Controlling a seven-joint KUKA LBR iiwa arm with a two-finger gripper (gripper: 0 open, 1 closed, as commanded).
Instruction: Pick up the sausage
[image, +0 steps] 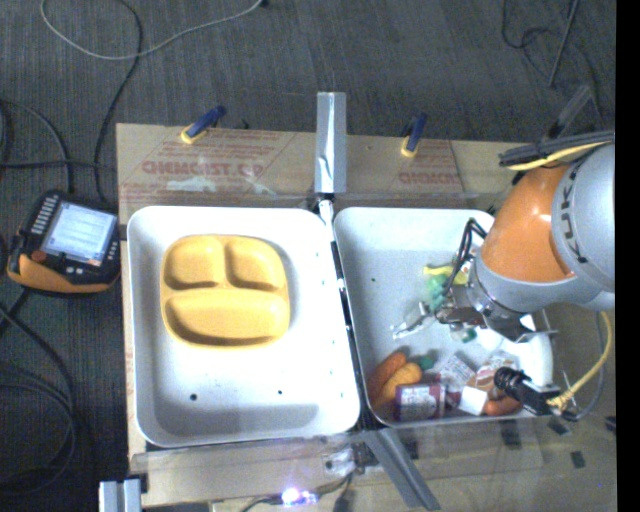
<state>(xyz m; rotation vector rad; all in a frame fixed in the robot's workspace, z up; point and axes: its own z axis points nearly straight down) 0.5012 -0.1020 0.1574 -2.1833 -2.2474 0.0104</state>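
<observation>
A dark carpeted floor strewn with cables is surrounding the bench (250, 160), and a teach pendant (65, 245) with a lit screen is lying on the floor at the far left. On the bench, the left bin (150, 400) is holding a yellow compartment tray (227, 288) and nothing else that can be made out. The right bin (385, 250) is carrying a clutter of small things toward its near side: an orange sausage (388, 372) is lying near the near-left corner, touching a second orange piece just beside it, with a dark purple can (420, 400) lying on its side against them, and a green and yellow item (437, 283) sitting farther back. The sausage is looking like a toy food piece, likely light, smooth and rounded, so it could be slipping or rolling out of a pinch; taking it across its short width at mid-length, on the side facing away from the can, seems the safest hold. The arm (545, 240) is reaching in from the right, and the gripper (440, 318) is hanging over the middle of the right bin, apart from the sausage, its fingers looking spread and grasping nothing.
</observation>
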